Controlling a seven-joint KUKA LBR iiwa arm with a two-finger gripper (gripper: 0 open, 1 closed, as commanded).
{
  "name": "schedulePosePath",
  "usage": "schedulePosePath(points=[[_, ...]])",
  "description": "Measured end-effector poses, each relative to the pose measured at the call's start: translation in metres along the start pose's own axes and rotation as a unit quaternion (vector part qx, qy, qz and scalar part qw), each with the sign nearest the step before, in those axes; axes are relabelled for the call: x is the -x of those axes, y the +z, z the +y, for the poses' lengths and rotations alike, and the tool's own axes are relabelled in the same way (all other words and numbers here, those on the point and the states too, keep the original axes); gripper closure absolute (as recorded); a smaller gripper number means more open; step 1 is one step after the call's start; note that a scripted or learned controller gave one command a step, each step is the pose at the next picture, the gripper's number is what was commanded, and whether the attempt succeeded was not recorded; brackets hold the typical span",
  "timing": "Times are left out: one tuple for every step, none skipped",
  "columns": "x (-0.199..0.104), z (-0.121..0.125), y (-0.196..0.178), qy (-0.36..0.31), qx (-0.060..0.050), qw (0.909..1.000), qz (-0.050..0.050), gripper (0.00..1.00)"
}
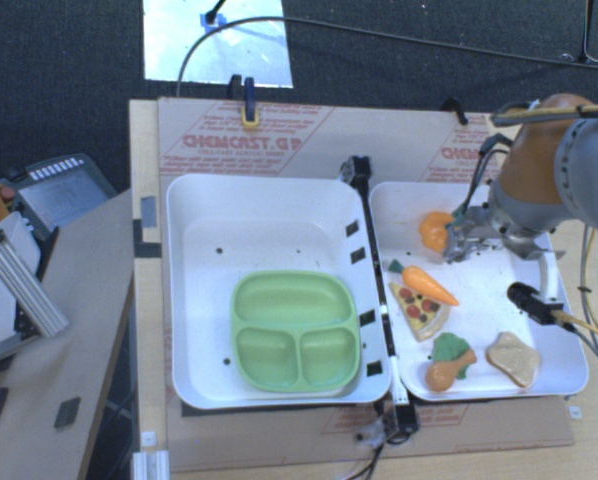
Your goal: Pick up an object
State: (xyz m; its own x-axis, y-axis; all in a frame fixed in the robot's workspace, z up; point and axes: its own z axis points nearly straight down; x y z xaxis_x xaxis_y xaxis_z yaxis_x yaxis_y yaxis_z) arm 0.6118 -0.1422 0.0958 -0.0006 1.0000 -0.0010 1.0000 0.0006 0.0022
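Orange ball (435, 231) sits at the back of the right bin (569, 368), just beside my hand (461, 245). Cannot tell whether the hand touches or grips it, or how far it is open.

Left white bin (194, 228) just has a green divided tray (295, 330) sitting in its lower half. A yellow clamp (249, 108) bites the board's top edge, with a shiny metal sheet (217, 26) on the dark carpet above it, and some grey gear sits on the side table (69, 298) far left.
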Motion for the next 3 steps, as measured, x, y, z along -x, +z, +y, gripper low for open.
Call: schedulePosePath(points=[[0.006,0.004,-0.063,0.0,0.002,1.0,0.0,1.0],[0.006,0.006,-0.11,-0.001,0.002,1.0,0.0,1.0],[-0.048,-0.009,-0.124,-0.004,0.0,1.0,0.001,1.0]])
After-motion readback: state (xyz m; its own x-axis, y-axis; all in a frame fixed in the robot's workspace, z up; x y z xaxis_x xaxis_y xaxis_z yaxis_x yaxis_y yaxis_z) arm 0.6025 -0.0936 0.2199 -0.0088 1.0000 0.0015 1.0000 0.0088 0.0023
